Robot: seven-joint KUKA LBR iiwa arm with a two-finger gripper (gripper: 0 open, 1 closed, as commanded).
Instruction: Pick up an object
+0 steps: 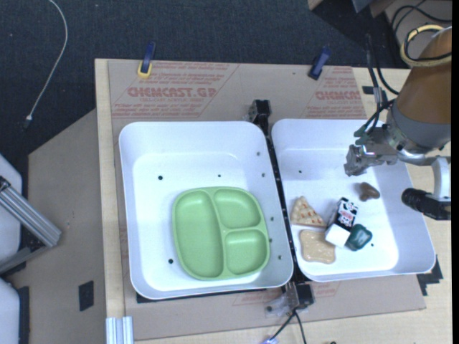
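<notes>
From the camera above, the bench carries two white bins side by side. The left bin holds a green divided plate near its front edge. In the right bin, the objects cluster toward the front: a waffle-like triangle by the left wall, a tan flat piece in front of it, a small black-and-white item, a white block touching a dark green object, and a small brown lump farther back. The gripper hangs over the bin's rear right part, just behind the brown lump; whether its fingers are spread or pressed together I cannot tell, and nothing is seen between them.
</notes>
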